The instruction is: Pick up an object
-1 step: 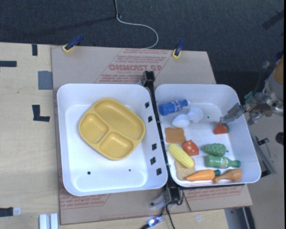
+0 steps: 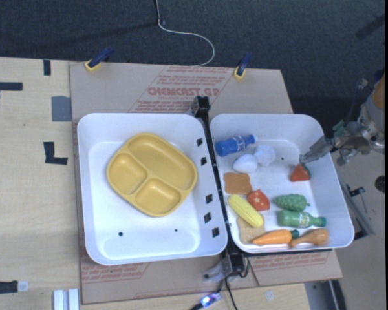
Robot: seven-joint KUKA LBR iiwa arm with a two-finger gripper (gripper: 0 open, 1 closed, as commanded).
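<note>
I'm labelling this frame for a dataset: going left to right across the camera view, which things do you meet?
Yellow divided plate → blue bottle → red strawberry-like toy → end effector. The other toys in the right bin overlap too much in left-right position to order.

A yellow compartment tray [image 2: 152, 173] lies tilted in the left white bin [image 2: 94, 237]. Both bins sit on a cardboard sheet [image 2: 174, 89] with red print, held by two blue-and-yellow clamps [image 2: 98, 59] on the wooden desk [image 2: 19, 192]. A thin cable [image 2: 187, 34] loops over dark carpet behind
</note>
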